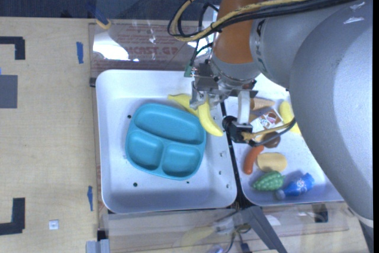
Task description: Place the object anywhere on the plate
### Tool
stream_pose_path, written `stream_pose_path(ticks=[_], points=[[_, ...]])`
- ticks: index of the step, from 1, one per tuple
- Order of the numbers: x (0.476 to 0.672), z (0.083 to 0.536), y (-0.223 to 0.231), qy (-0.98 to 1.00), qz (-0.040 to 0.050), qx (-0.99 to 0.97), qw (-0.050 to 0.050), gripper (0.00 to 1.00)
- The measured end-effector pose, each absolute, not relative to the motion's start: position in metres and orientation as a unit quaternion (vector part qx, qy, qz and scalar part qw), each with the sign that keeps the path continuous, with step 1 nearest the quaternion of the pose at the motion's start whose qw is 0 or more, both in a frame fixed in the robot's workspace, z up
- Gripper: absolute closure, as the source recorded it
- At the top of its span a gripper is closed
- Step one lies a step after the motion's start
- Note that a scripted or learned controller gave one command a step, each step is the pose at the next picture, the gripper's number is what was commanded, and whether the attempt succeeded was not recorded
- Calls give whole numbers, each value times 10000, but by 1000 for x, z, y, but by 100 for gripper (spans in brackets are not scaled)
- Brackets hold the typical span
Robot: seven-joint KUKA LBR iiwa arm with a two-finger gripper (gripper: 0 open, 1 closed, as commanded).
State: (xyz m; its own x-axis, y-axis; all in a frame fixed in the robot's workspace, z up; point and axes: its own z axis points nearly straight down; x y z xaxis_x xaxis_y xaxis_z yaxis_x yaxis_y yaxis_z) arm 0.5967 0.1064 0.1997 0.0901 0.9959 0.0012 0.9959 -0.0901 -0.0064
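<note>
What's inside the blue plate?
The blue plate shows three bare compartments with nothing lying in them. The yellow banana hangs at its upper right rim, under the tool; that rim corner is covered.

From my seat the arm point(320, 68) runs off the right and top edges and covers much of the right bin point(314, 183), so I can't see what lies under it there. The banana point(208, 118) is partly hidden by the gripper point(204, 92), and I can't tell whether it sits between the fingers. The small packet point(266, 121) by the wrist is too blurred to identify.
</note>
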Motion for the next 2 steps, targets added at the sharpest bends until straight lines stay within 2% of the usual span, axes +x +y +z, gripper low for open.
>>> stream_pose_path(ticks=[1, 2], points=[[598, 201, 103, -6727, 10, -7399, 11, 0], [595, 241, 92, -6407, -10, -7678, -10, 0]])
